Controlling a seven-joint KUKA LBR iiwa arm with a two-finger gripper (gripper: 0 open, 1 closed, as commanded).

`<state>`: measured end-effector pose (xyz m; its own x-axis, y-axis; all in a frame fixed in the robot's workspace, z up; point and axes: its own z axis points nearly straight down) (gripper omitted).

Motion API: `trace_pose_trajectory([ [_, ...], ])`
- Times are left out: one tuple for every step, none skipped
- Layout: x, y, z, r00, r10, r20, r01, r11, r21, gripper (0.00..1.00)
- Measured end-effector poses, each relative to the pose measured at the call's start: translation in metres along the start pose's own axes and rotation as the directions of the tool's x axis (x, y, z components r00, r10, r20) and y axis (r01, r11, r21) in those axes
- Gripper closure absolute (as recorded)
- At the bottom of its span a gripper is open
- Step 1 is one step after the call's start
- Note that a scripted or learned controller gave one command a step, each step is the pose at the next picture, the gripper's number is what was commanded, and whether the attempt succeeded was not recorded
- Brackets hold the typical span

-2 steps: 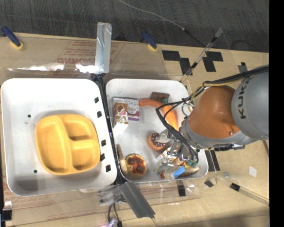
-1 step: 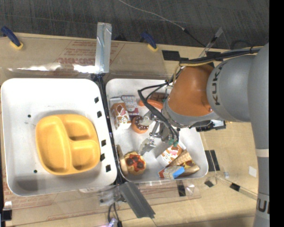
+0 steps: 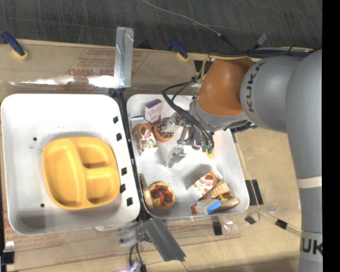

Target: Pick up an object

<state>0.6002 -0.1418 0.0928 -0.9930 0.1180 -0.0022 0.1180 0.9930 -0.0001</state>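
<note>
Gripper [image 3: 177, 154] is down inside the right bin [image 3: 236, 152], over bare white floor near the bin's middle, arm [image 3: 283, 95] reaching in from the right with the orange band [image 3: 224, 86] just above the wrist. Fingers point down-left; can't tell whether they are spread or pressed together, and nothing is visibly between them. Objects around it: doughnut with dark icing [image 3: 163, 130] just up-left of the gripper, close to the wrist cabling; brown-and-white packet [image 3: 144, 137] further left, against the bin's left wall; small purple-and-white box [image 3: 152, 110] above that, near the far wall. Below-left of the gripper sits a round pizza-like toy [image 3: 161, 195] at the near wall. Below-right is a red-and-white snack packet [image 3: 206, 183], and beyond it a cluster with a waffle cone and a blue-tipped piece [image 3: 216, 203] in the near-right corner. None of these touches the fingers as far as the view shows. Well to the left, across the divider, the left bin [image 3: 22, 118] holds a yellow compartment tray [image 3: 80, 171], lying flat.
</note>
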Motion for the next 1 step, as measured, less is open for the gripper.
trace_pose_trajectory([
  [-0.0329,-0.0228,-0.0004,1.0,-0.007,0.0,0.007,1.0,0.0,0.0],
])
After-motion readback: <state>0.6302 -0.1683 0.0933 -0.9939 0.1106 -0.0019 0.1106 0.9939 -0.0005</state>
